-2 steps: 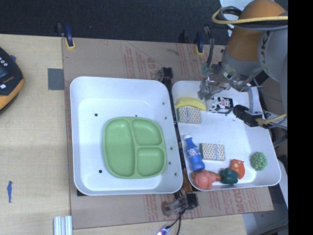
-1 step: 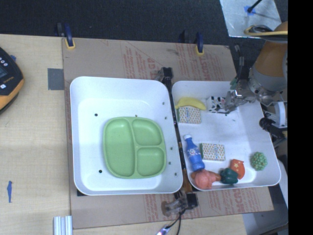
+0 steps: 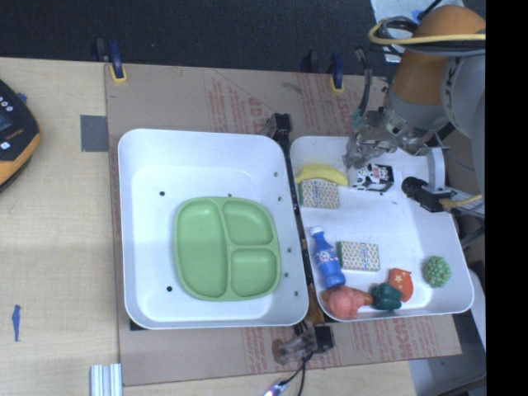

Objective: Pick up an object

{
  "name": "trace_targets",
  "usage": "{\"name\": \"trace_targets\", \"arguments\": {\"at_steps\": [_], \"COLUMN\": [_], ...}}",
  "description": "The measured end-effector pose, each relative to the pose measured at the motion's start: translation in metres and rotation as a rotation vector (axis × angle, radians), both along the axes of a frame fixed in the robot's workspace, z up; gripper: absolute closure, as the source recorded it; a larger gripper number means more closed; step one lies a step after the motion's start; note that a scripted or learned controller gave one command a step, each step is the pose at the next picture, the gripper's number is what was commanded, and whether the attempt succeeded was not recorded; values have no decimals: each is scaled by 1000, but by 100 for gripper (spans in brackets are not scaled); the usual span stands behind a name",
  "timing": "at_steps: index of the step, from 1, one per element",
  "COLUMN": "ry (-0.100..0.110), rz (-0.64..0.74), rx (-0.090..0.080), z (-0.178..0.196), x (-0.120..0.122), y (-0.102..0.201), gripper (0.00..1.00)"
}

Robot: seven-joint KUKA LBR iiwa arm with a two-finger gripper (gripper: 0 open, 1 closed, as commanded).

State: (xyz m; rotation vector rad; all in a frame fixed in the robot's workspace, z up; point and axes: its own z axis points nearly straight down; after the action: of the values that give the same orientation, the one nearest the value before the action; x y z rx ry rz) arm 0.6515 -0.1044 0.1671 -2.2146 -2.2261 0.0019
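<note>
The right white bin (image 3: 412,221) holds several small objects. A yellow banana (image 3: 322,172) and a patterned box (image 3: 319,194) lie at its back left. A blue bottle (image 3: 325,258) and a second patterned box (image 3: 359,256) rest in the middle. Along the front sit a pink-orange toy (image 3: 344,301), a dark green piece (image 3: 385,296), a red strawberry-like toy (image 3: 400,280) and a green bumpy ball (image 3: 436,271). My gripper (image 3: 363,153) hangs over the bin's back edge, just left of a black-and-white object (image 3: 376,176).
The left white bin (image 3: 140,221) carries a green divided plate (image 3: 227,247). A black clip (image 3: 281,126) and cables sit between the bins at the back. A yellow and black device (image 3: 12,130) lies at the bench's left edge.
</note>
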Motion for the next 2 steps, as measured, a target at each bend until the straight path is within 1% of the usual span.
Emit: {"name": "trace_targets", "arguments": {"at_steps": [1, 2], "ry": [2, 3], "rz": [1, -2], "rx": [-1, -2], "z": [26, 25], "x": [-38, -69], "y": [57, 25], "gripper": [100, 100]}}
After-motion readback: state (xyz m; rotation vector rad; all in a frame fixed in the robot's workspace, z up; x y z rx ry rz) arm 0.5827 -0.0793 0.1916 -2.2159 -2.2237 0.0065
